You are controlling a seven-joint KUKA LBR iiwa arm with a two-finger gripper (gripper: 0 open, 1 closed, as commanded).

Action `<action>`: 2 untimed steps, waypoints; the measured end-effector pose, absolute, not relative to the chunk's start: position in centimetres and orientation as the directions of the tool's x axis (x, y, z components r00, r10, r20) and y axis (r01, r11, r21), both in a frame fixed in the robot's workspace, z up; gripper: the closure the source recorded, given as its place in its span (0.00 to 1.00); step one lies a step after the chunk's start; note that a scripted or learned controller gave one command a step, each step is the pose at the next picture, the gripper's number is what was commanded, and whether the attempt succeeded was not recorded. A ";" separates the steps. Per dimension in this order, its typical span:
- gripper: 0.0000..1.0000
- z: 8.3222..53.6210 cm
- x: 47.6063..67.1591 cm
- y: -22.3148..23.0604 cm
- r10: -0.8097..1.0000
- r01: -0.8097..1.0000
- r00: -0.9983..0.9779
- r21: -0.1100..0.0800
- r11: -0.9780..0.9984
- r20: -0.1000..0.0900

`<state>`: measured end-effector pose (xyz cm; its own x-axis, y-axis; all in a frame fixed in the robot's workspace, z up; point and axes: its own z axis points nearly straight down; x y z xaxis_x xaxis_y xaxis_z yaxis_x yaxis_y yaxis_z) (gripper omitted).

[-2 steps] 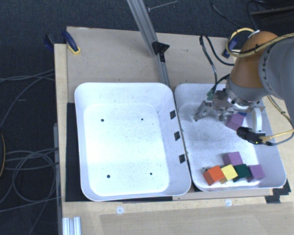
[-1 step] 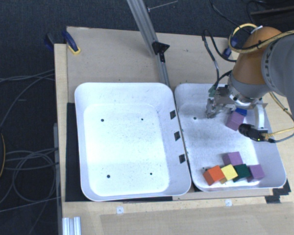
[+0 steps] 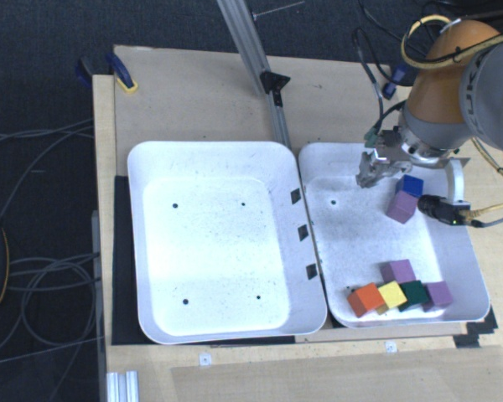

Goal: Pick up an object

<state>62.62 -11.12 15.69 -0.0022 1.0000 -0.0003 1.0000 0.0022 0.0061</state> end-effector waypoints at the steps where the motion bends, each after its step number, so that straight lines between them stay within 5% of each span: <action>1: 1.00 20.6 62.0 -11.3 1.000 1.000 -0.001 0.007 0.001 -0.001; 2: 1.00 26.1 62.1 -11.3 1.000 1.000 -0.002 0.009 0.002 -0.001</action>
